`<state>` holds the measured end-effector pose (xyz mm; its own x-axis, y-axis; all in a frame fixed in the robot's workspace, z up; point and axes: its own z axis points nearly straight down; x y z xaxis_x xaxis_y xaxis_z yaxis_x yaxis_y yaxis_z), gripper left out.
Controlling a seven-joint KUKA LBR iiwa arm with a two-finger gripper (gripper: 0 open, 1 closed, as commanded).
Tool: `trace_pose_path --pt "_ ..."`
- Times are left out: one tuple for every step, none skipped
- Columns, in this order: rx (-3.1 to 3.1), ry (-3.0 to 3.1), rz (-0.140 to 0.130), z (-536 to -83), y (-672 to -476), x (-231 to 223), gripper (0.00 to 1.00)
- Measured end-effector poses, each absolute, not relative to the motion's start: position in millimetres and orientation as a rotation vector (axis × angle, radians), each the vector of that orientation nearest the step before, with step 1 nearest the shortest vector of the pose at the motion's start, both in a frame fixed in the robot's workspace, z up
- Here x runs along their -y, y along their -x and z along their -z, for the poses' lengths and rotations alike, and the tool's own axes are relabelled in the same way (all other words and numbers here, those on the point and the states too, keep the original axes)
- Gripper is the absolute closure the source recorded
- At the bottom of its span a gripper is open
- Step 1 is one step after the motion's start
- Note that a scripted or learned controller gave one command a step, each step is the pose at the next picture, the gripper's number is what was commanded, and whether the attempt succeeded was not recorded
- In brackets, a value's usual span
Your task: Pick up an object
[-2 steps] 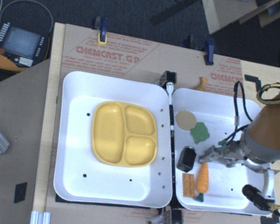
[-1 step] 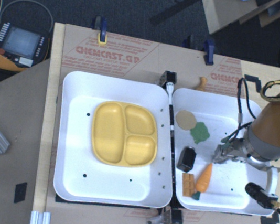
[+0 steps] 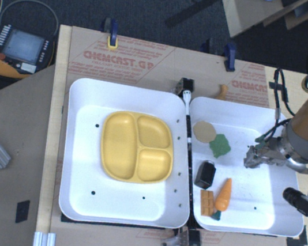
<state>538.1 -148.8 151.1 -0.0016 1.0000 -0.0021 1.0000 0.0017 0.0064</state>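
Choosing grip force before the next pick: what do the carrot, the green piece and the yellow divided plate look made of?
Carrot: likely moulded plastic, smooth with a slight sheen, uniform orange. Green piece: probably matte plastic or rubbery toy food, lumpy outline, no glare; could be soft. Yellow divided plate: appears hard plastic, semi-gloss, with soft highlights along its raised compartment ridges. None can be confirmed from above.

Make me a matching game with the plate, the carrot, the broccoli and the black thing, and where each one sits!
Things:
1. yellow plate
2. carrot
3. broccoli
4. black block

Places:
A. right bin, beside the tan disc
B. left bin, in the middle
C. right bin, near the front edge, next to the brown block
D. right bin, close to the wall between the bins, below the disc

Pairs: 1-B, 2-C, 3-A, 4-D
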Motion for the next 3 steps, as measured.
trace_pose_path --pt "-2.218 -2.215 -0.006 -215 -536.7 148 1.00" --pt "-2.219 -2.217 -0.003 -249 -537.7 148 1.00" --pt "-2.231 -2.216 -0.001 -239 -541.2 89 1.00"
